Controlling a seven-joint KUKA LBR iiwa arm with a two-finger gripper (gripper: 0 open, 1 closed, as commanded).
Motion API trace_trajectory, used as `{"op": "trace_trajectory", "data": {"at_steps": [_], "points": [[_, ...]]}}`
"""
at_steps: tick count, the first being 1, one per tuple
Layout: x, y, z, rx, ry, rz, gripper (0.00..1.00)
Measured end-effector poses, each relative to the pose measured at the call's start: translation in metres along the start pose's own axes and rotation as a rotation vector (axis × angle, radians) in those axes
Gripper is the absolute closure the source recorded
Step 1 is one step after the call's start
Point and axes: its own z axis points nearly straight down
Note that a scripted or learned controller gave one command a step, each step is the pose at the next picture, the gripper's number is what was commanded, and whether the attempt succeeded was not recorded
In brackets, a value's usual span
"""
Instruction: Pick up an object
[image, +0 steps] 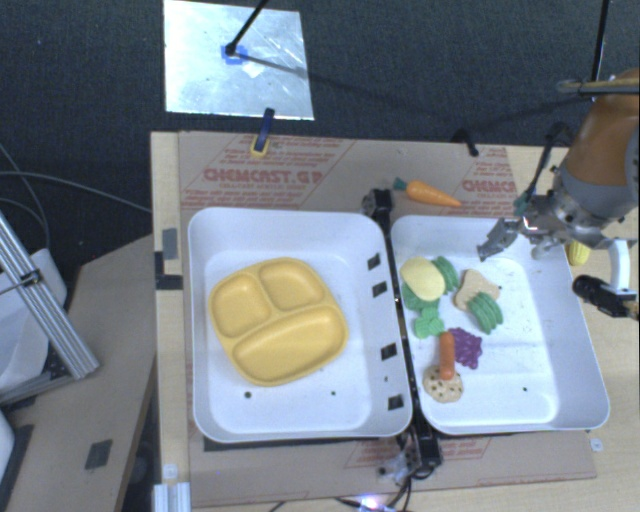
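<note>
Item: toy food cluster (449, 318), lying in the right bin (560, 390), left of centre. Gripper (512, 238) hovered above the bin's far edge, fingers apart and empty. Risk: pieces touched one another, so a descent could nudge neighbours or close on two.

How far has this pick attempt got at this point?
Done: nothing lifted; the toy foods, such as the yellow piece, grapes and cookie, all lie in the right bin. In hand: the gripper hangs above that bin's far edge, holding nothing visible. Left: descend, close on one piece, lift it.
</note>
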Motion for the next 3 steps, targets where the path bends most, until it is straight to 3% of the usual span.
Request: {"op": "trace_trajectory", "data": {"at_steps": [1,2,3], "points": [[-0.020,-0.098,0.106,0.009,0.004,0.009,0.00],[0.049,-0.142,0.102,0.005,0.005,-0.004,0.00],[0.045,-0.139,0.091,-0.002,0.001,0.000,1.00]]}}
